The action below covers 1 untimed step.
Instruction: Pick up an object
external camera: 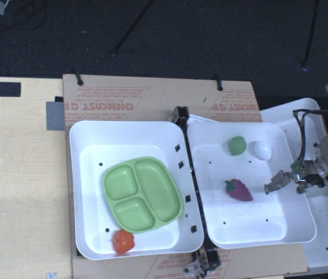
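In the right bin [268, 232] lie three small objects. A purple-red berry-shaped toy [239, 190] rests near the middle, a green ball [237, 145] sits toward the back, and a white rounded object [262, 150] lies just right of the ball. My gripper [276, 182] reaches in over the right bin's right side, a short way right of the berry toy and apart from it. Nothing shows in its grasp.
The left bin [88, 156] holds a green divided plate [143, 194] and an orange-red object [123, 241] by its front wall. A black divider [191, 185] runs between the bins. The arm's wrist and cables [312, 173] hang over the right bin's right rim.
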{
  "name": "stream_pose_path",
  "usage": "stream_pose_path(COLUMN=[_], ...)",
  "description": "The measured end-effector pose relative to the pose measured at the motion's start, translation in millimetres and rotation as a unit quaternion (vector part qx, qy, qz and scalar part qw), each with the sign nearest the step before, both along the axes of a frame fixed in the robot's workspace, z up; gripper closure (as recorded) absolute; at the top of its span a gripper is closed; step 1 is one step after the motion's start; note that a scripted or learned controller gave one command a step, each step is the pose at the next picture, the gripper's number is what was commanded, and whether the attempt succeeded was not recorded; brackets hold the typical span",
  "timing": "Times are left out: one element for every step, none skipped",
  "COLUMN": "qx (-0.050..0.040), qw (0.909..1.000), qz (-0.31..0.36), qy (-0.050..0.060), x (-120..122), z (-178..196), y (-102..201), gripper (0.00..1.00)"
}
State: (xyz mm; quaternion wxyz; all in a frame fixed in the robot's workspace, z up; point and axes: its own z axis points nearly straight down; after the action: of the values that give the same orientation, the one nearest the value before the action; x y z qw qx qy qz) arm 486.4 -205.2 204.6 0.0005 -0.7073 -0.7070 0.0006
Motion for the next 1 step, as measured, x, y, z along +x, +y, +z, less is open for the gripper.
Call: stream_pose_path(qx=[0.0017], qw=[1.0000], qz=[0.000], qy=[0.003], x=[4.6], z=[-62.2], y=[-1.3], gripper=[0.00])
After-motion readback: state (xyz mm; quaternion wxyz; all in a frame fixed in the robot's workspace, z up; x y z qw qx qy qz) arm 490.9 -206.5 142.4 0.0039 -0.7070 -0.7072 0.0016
